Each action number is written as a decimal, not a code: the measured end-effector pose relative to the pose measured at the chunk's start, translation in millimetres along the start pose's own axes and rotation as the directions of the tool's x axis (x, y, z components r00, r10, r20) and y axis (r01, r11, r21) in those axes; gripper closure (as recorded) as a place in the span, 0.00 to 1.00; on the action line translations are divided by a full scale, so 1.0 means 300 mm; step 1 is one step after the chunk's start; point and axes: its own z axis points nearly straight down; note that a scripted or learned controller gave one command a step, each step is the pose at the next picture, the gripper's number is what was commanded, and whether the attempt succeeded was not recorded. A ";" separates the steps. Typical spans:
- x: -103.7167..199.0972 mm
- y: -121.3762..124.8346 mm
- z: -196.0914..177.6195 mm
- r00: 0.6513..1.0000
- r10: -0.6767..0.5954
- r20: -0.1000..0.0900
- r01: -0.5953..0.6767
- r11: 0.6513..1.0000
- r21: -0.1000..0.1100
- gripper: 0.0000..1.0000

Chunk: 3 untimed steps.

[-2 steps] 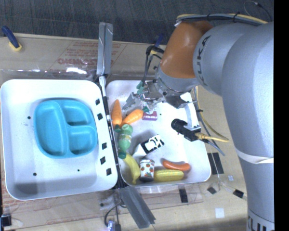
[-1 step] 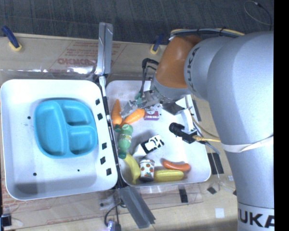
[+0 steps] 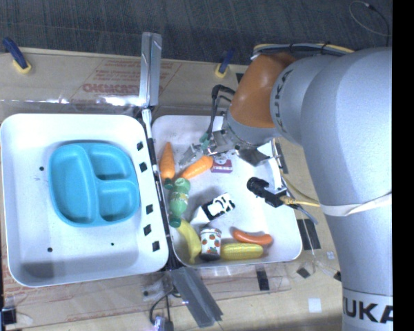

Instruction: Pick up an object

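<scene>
Hand point(image 3: 208, 145) low in right bin point(image 3: 284, 236), by orange carrot point(image 3: 196, 167) (finger spread impossible to tell)

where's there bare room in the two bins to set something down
The left white bin has bare floor along its front and left walls, around the blue divided plastic tray. The right white bin is crowded: two orange carrots, a yellow banana and other toys; only a small patch lies right of the black-and-white toy.

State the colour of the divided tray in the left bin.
Light blue, as the camera view shows: the divided tray lies in the white left bin.
</scene>
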 end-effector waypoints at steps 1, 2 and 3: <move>0.001 0.001 0.001 1.000 -0.012 0.002 0.012 1.000 0.001 0.00; 0.009 -0.001 0.000 0.999 -0.046 0.007 0.046 0.999 0.002 0.00; -0.001 0.002 0.003 0.997 -0.072 0.004 0.072 0.997 0.003 0.00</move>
